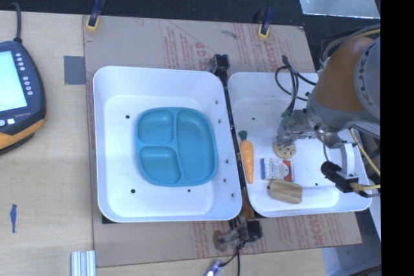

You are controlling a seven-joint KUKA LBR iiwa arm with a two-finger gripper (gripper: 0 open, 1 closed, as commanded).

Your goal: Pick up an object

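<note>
You've got a cardboard sheet point(194, 42) under both bins. The left bin point(110, 139), well away from the gripper tip on the camera view's left, holds one blue divided plate point(176, 145), flat, roughly centred.

The right bin point(259, 90) is where the arm point(346, 84) is working. It comes in from the right, orange band up top, with cables looped around the wrist.

The gripper point(286, 138) hangs low over the middle of the right bin. I can't tell how far it's open from this angle; the tip is lost in dark clutter. Nothing is visibly clamped in it.

Right bin contents, all close to the tip:
- carrot point(246, 161): to the tip's left, lying along the bin's left wall, green end pointing away from the camera
- tan block point(285, 191): toward the camera from the tip, near the bin's front wall
- small red, white and blue packet point(277, 169): between the block and the tip
- round speckled disc point(283, 150): directly at the tip, just on its near side. I can't tell whether they touch.

The orange-edged pendant point(16, 97) sits far left on the bench.
</note>
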